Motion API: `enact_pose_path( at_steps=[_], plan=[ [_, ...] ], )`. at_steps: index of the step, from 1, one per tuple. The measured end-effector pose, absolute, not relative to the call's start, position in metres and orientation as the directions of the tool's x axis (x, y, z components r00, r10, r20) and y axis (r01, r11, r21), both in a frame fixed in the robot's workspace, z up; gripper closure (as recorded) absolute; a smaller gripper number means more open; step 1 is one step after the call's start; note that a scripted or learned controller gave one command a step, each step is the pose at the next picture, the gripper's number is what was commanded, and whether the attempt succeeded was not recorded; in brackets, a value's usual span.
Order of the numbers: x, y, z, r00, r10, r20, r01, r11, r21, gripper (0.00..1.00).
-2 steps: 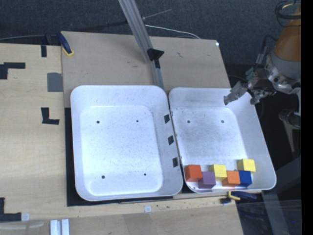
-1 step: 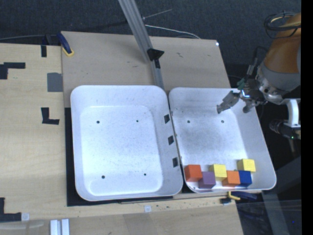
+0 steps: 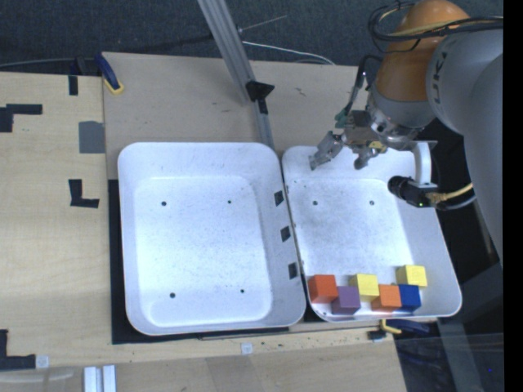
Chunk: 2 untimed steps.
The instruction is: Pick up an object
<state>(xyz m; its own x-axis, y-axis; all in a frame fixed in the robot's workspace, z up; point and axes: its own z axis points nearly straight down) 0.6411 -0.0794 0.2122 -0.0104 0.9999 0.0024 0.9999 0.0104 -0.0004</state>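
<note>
Several small blocks lie along the near edge of the right bin (image 3: 425, 243): an orange block (image 3: 323, 287), a purple block (image 3: 348, 299), a yellow block (image 3: 366, 284), a second orange block (image 3: 389, 296), a blue block (image 3: 409, 298) and another yellow block (image 3: 413, 275). My gripper (image 3: 342, 157) hangs over the far end of the right bin, well away from the blocks. Its two fingers stand apart with nothing between them.
The left bin (image 3: 131, 219) sits beside the right one, its rim touching it. A slanted metal pole (image 3: 233, 47) rises behind the bins. The grey arm with its orange band (image 3: 409, 64) fills the upper right. Black cabling (image 3: 417, 190) loops by the right bin's far corner.
</note>
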Motion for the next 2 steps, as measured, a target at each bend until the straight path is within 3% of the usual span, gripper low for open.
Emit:
enact_pose_path(
  at_steps=[2],
  plan=[
    [0.679, -0.16, 0.088, 0.002, 1.0, 0.0, 1.0, -0.002, -0.01, 0.0]
  ],
)
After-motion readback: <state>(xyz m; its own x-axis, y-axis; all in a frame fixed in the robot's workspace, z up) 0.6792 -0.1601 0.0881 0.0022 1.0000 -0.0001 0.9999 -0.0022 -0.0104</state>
